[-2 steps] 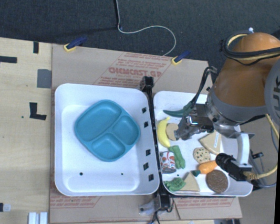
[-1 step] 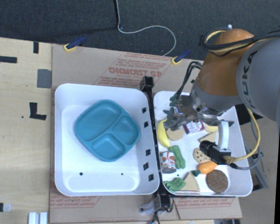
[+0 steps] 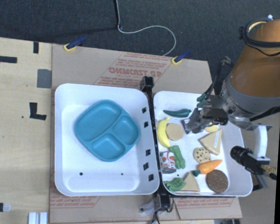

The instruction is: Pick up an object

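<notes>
- Hovering over the right bin (image 3: 245,140), the gripper (image 3: 194,125) sits just above the toy food; can't tell if it's open or closed
- banana (image 3: 163,133) and round cracker (image 3: 174,131) lie just left of it; cheese wedge (image 3: 212,142) to its right
- blue divided plate (image 3: 107,130) sits in the left bin (image 3: 61,142)

Robot lab: KUKA arm (image 3: 257,69), taped cardboard bench (image 3: 133,70), toy-food bins (image 3: 233,139).

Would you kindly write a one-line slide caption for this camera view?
KUKA arm's gripper hovers over toy food in the right bin; a blue divided plate sits in the left bin.
</notes>
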Robot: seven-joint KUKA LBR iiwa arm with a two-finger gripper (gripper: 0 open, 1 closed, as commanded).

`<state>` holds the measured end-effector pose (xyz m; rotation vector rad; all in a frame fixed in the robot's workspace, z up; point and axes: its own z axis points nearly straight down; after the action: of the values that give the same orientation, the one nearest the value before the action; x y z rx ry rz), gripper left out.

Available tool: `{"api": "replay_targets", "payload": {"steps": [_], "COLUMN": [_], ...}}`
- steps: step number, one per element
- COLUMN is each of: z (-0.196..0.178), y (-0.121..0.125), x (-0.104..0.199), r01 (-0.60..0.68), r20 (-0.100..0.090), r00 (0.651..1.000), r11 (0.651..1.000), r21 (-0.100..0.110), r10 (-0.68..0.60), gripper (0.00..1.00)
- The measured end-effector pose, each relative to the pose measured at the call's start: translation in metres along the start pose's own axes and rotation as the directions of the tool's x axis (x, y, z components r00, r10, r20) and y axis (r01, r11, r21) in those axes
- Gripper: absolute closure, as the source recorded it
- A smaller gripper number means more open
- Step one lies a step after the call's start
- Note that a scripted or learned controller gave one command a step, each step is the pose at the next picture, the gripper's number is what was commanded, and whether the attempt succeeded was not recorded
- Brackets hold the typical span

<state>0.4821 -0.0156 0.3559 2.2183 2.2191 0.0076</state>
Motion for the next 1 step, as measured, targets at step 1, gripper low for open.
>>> {"api": "replay_targets", "payload": {"steps": [1], "z": [0.1236], "y": [-0.0015], "x": [0.0226], "r01": [0.001], "r20": [0.001], "r00": [1.000], "r11": [1.000], "r21": [0.020], "r10": [-0.001], "gripper": [1.00]}}
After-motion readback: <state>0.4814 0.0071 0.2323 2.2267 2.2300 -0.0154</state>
